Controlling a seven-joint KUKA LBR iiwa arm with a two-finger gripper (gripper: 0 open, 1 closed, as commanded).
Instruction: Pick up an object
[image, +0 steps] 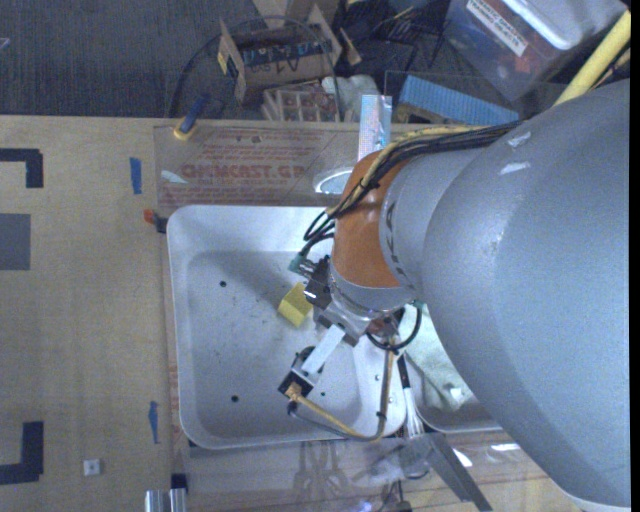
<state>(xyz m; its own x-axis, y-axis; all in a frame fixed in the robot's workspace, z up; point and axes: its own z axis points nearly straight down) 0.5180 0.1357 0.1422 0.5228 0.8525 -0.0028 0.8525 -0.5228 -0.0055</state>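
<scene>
**Student:** What did the setting in this figure consist of?

**Operator:** A plywood bench (80, 300) marked with blue tape, with crates and cables cluttered behind it. The white bin (200, 235) toward the view's left lay open to my camera. The grey arm (500, 250) reached in from the right and covered most of the neighbouring bin.

**Student:** And the object to be picked?

**Operator:** A small yellow block (293, 305) rested on the bin floor, roughly mid-bin and turned askew to the walls. It sat just beside the gripper (322, 290), which hung beneath the orange band (360, 250). I could not tell whether the two were touching. The wrist hid the tool's working end, so I could not tell whether it was open or closed, and nothing showed the block in its grasp.

**Student:** How did you expect the block to handle?

**Operator:** I judged it light and stiff, with flat faces and nothing fragile about it. The sensible hold was across two opposite flat faces near the middle, not corner to corner. My concern was the smooth bin floor, since a light block nudged off-centre could skid or twist away before the grip closed.
</scene>
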